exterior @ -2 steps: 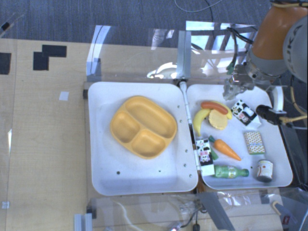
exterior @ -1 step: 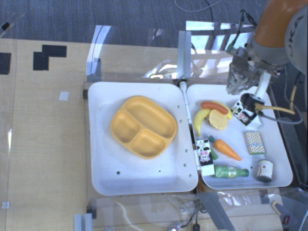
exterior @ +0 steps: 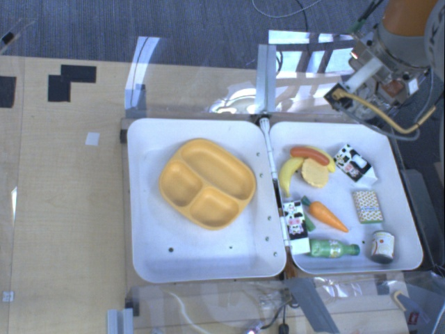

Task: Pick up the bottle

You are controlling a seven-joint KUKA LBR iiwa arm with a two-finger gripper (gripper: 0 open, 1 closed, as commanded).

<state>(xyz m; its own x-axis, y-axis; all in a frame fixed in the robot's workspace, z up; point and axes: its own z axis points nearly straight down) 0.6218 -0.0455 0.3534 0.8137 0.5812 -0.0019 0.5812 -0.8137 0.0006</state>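
Green plastic bottle lies on its side along the front edge of the right bin, between a cow-print carton and a small tin, with a carrot just behind. Likely light, stiff-walled, smooth and round (apt to roll or squirt out of a pinch). Best hold, as judged: across the mid-body, not the narrow neck. Gripper hangs beyond the bin's far right corner, well apart from the bottle; spread or pressed together, cannot tell.

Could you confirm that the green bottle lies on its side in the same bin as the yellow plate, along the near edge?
Not quite: the camera view shows the green bottle on its side along the near edge of the other bin, near the carrot.
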